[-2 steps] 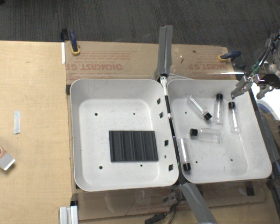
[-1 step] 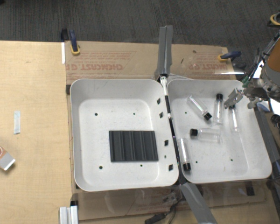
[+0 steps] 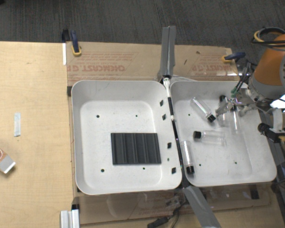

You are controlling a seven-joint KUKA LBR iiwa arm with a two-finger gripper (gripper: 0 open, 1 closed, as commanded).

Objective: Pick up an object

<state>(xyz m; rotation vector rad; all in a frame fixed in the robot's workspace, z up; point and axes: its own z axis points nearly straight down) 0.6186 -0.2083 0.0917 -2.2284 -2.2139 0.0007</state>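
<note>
The grey arm with its orange band (image 3: pixel 270 63) reaches in over the far right corner of the right shallow white bin (image 3: pixel 256 175), and its two-finger gripper (image 3: pixel 226 106) hangs low over that bin's far half; whether its fingers are apart or together cannot be told from this angle, and nothing is seen between them. Four clear plastic tubes with black caps lie in this bin. One clear tube (image 3: pixel 202 109) lies just left of the gripper, its long axis slanting from far-left to near-right, the black cap at the nearer end. A second tube (image 3: pixel 210 136) lies nearer than the gripper, close to the middle of the bin, its long axis running left to right with the cap pointing left. A third tube (image 3: pixel 186 158) lies along the bin's left wall, its axis running far to near, cap at the near end. A fourth, faint tube (image 3: pixel 235 119) lies just beside the gripper on its near side, roughly far to near. The left white bin (image 3: pixel 85 127) holds a dark ribbed rectangular block (image 3: pixel 136 148) lying flat near its middle, well apart from the gripper.
</note>
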